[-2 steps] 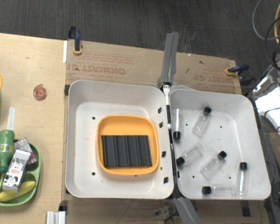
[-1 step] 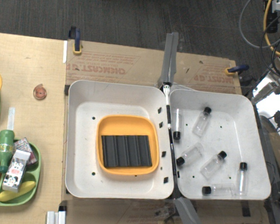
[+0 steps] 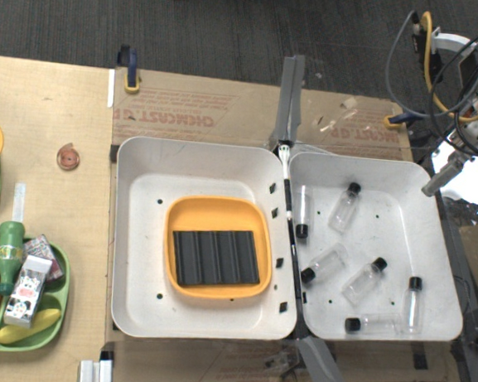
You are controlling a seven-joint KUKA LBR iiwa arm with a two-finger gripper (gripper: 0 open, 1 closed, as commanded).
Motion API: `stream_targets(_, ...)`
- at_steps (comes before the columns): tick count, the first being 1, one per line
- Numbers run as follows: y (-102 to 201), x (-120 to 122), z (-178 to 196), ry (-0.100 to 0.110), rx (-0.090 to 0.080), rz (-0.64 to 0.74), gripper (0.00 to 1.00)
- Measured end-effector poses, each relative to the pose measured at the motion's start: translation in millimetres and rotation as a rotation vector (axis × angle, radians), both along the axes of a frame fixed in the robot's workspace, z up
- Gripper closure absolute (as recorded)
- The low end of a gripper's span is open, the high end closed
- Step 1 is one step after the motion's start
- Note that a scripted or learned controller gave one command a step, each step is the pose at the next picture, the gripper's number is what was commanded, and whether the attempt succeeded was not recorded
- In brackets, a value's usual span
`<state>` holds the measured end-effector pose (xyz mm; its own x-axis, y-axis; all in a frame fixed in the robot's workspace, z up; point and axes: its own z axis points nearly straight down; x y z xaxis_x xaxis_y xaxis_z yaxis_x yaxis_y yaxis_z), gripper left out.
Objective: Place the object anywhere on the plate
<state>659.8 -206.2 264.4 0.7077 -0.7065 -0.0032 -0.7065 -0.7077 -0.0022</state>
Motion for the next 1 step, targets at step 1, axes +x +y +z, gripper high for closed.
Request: stream_targets(1,-2.6,0.2,15.4,-0.004,0.0,0.354,0.0)
